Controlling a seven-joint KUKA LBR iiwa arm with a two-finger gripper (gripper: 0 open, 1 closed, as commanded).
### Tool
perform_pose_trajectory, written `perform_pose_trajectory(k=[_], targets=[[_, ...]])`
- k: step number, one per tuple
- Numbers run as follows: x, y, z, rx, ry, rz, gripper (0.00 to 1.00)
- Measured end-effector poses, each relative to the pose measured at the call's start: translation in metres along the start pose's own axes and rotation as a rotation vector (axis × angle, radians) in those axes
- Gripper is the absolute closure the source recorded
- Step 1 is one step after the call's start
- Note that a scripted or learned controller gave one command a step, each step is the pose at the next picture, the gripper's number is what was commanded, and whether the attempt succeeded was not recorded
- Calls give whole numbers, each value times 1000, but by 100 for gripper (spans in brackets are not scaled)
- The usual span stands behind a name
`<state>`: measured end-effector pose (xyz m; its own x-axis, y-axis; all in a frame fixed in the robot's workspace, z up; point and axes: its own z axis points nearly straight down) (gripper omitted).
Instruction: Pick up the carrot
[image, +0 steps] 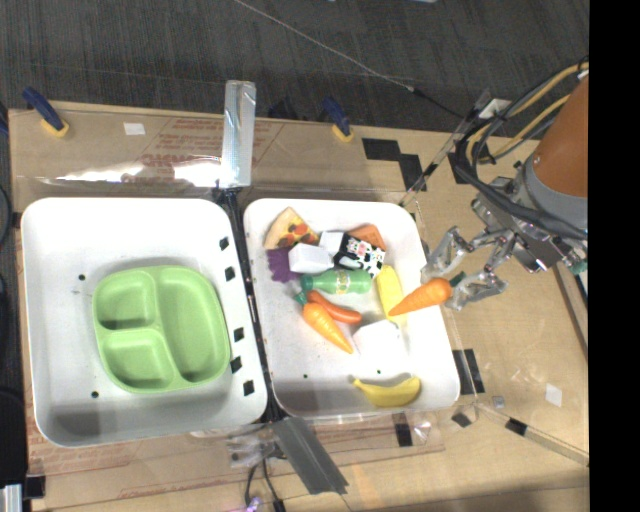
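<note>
Setting: a cardboard-covered bench (520, 370) on dark carpet, seen from above at a slant, bearing two shallow white bins side by side.

Left bin (60, 240): holds a green divided plate (160, 328).

Right bin (425, 345): a jumble of toy food, including a pizza slice (290, 229), a green bottle (338, 283), a cow-patterned carton (358, 254), a white block (380, 345), a banana (390, 391) at 6 o'clock, and a second carrot (328, 325) near the middle.

Arm: grey with an orange band, reaching in from 3 o'clock.

Gripper (462, 270): just outside the right bin's 3 o'clock rim, fingers spread, one at 11 o'clock of the carrot's thick end and one just at its 3 o'clock side; whether they clamp it cannot be told.

Carrot (422, 296): lies across the right bin's 3 o'clock rim, thick end toward the gripper, tip pointing to about 8 o'clock into the bin.

Key relation: the carrot's thick end sits at the fingertips, at about 7 o'clock from the gripper's centre, its long axis running from 2 to 8 o'clock.
</note>
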<state>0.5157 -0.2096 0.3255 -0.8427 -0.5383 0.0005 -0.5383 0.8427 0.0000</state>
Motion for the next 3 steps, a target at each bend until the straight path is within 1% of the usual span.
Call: perform_pose_trajectory(k=[1, 2, 3], targets=[[-6, -3, -5, 5, -3, -253, 100], [13, 9, 7, -1, -1, -477, 100], [32, 20, 8, -2, -1, -866, 100]])
